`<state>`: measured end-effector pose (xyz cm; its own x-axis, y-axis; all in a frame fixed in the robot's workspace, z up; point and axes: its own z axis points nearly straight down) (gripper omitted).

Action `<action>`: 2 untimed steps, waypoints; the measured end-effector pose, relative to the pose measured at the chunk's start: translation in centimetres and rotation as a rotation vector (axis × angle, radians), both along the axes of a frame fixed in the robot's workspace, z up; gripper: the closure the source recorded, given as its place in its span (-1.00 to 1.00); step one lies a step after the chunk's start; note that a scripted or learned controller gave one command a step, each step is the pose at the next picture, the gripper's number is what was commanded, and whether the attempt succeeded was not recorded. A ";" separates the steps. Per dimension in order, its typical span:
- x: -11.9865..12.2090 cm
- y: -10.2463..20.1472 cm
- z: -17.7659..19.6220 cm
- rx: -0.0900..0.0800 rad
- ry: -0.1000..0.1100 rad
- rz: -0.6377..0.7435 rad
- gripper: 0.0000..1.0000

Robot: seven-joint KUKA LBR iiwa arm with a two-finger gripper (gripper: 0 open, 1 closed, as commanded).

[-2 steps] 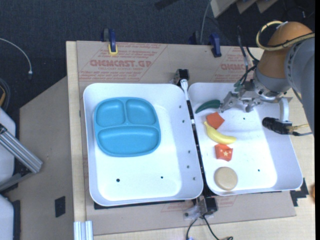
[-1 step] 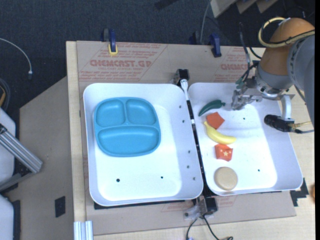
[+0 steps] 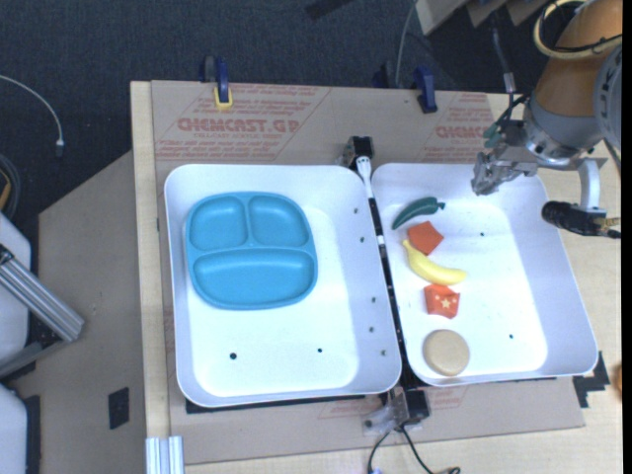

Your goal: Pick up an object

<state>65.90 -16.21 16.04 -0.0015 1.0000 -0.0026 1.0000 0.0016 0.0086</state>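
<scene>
Two shallow white plastic bins sit side by side on a cardboard-covered bench. The left bin [image 3: 197, 354] holds a light blue three-compartment plate [image 3: 253, 249], lying flat toward its upper left part. The right bin [image 3: 533, 294] holds five small items clustered along its left side: a dark green curved pepper-shaped toy [image 3: 418, 210] at the top, an orange-red block [image 3: 426, 237] just below it, a yellow banana [image 3: 432, 268] touching the block's lower edge, a red wedge with a pale spot [image 3: 442, 301] just beneath the banana, and a round tan disc like a biscuit [image 3: 446, 352] near the bin's front edge.

The grey arm with its orange band reaches in from the upper right. Its gripper [image 3: 488, 179] hangs over the far rim of the right bin, well apart from the pepper-shaped toy and the other items. Nothing seems to be between its fingers, though at this size and angle whether they are spread or closed cannot be told
</scene>
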 end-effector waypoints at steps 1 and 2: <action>0.1 0.1 6.4 0.000 0.001 0.000 1.00; 0.2 0.2 6.5 0.000 0.005 0.000 1.00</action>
